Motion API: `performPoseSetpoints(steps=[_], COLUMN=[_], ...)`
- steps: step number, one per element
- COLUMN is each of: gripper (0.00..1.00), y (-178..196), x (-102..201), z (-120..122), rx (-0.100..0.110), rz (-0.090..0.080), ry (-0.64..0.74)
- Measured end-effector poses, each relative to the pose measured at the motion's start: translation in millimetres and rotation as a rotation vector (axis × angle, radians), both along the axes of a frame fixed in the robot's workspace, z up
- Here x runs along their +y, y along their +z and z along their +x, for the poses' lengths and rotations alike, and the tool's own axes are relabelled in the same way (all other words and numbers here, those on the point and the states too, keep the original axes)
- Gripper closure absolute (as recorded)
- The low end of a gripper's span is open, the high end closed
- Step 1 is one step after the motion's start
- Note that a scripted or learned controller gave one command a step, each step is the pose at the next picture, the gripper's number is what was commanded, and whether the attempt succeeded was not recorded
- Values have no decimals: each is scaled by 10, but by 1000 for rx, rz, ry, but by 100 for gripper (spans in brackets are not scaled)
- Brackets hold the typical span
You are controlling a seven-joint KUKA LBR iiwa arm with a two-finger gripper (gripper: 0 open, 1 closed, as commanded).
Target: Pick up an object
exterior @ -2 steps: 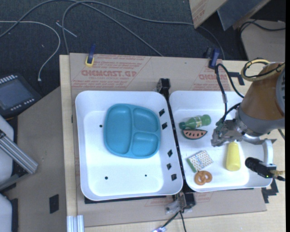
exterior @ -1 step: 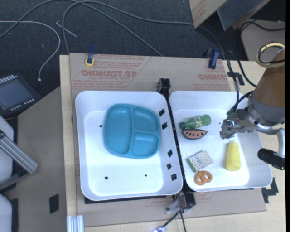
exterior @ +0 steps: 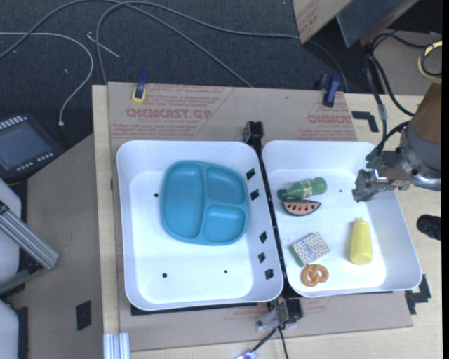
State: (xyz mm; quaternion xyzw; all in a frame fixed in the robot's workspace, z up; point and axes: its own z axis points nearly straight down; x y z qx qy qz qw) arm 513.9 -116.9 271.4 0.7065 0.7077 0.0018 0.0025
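The right bin (exterior: 393, 277) holds a green bottle (exterior: 303, 188), a watermelon slice (exterior: 302, 207), a patterned sachet (exterior: 309, 247), a pretzel (exterior: 314, 274) and a yellow mustard bottle (exterior: 360, 240). My gripper (exterior: 366, 187) hangs over the bin's upper right part, above and slightly right of the mustard bottle, with nothing seen between its fingers. The fingers look close together, but the angle hides the gap.
The left bin (exterior: 140, 266) carries a blue divided plate (exterior: 205, 202). A black divider with clips (exterior: 261, 210) runs between the bins. Cables and a cardboard box (exterior: 319, 17) lie beyond the bench's far edge.
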Motion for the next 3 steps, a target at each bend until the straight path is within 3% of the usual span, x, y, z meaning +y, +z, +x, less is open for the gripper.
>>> performPoseSetpoints(steps=[3], gripper=[100], y=[-371], x=[1454], z=[669], rx=[5], rz=[2], ry=[3])
